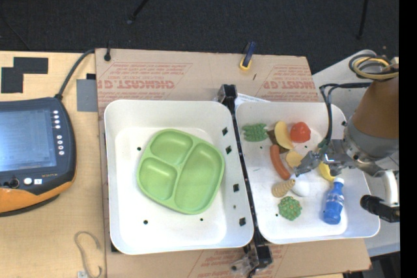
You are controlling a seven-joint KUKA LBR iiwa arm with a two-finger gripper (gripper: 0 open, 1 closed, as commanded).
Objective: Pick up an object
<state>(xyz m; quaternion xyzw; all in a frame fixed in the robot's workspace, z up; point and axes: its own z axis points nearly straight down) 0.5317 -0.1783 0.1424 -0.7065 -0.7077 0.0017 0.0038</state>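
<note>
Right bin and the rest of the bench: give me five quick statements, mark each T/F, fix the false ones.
1. The green divided plate lies in the left bin. True.
2. The blue bottle lies in the left bin. False: it lies in the right bin, near its right side.
3. The gripper hovers over the left bin. False: it is over the right bin, among the toy food.
4. A red tomato-like piece sits toward the back of the right bin. True.
5. The green plate holds the sausage. False: the sausage lies in the right bin.
</note>
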